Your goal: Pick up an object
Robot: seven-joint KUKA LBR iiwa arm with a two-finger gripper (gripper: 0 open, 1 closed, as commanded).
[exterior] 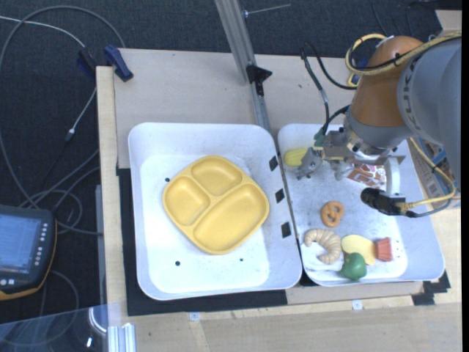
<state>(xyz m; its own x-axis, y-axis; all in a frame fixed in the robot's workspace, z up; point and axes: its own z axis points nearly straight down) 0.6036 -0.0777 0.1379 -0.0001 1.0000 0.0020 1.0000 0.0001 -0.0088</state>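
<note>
While fingers (325, 166) hover, pretzel (332, 213) lies below.

My bench (183, 86) is plain light wood, sitting on dark carpet (51, 123) with grey cables (44, 28) looping around. A teach pendant (22, 251) sits off to the left.

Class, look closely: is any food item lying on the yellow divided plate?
No. The yellow divided plate in the left bin has all three compartments bare.
</note>
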